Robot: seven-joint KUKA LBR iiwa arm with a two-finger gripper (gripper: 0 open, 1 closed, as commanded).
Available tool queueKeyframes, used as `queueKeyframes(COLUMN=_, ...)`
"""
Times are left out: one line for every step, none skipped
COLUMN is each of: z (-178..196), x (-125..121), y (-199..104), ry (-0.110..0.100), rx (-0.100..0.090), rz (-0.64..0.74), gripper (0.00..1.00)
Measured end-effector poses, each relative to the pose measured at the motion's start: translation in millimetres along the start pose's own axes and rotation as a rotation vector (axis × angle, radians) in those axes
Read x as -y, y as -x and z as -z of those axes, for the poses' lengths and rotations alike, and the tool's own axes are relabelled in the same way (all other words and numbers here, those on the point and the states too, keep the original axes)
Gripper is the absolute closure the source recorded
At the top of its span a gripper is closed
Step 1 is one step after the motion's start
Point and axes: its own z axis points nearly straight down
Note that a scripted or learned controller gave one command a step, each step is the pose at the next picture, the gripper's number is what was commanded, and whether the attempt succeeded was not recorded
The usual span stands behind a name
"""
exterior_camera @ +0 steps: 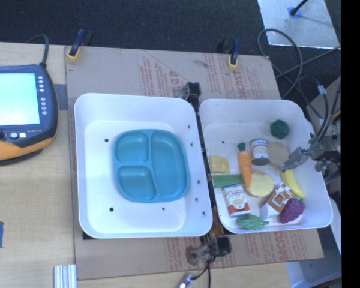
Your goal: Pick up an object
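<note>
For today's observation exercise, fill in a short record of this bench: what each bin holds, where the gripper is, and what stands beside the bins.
left bin: a blue divided plate
right bin: toy foods, among them a carrot, a can, a banana, purple grapes, a dark green ball
gripper: at the right bin's right side, above the banana; grasp unclear
left of bins: a handheld screen

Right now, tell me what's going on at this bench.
A robot arm reaches in from the right, its gripper low over the right bin, close to the banana among toy foods such as a carrot and a small can. Nothing shows between its fingers, so nothing is picked up yet. The left bin holds a blue divided plate.
</note>
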Motion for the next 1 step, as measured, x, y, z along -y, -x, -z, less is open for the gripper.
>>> queueKeyframes(z=-108.0, x=-28.8, y=-1.5, ry=0.009, rx=0.007, rz=0.003, gripper=0.00)
